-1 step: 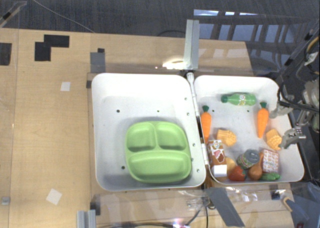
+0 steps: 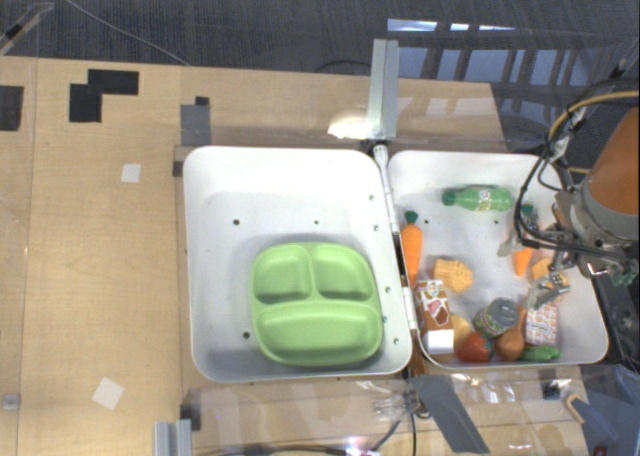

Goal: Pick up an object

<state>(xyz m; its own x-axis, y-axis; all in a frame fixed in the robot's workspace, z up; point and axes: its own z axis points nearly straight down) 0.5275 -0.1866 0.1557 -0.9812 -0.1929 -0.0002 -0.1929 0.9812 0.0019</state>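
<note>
Left to right. Desk is bare wood on the left with a few black markers at the far side. Left bin holds 1 green divided plate, sitting near-centre, room all around it.

Right bin has all the pickable stuff. Along its left wall: a carrot, long axis running far-to-near, almost touching the divider between the 2 bins. Just right of it a yellow corn-like piece, then a red-and-white carton with a white block below it. Near edge is crowded: tomato-like red item, a tin can, a brown round thing and a small printed pack, all touching or just beside each other. Far side: green bottle lying flat, long axis left-right, with open floor around it.

Pincer hangs at the right side of the right bin, above the pack and just right of the can. I can't tell if its fingers are wide or narrow; it's too blurred against the clutter. An orange item lies just left of the wrist.

My read: nearest target is the pack or can, directly under and slightly left and nearer. Right wall and near wall are close, so little side room there.
</note>
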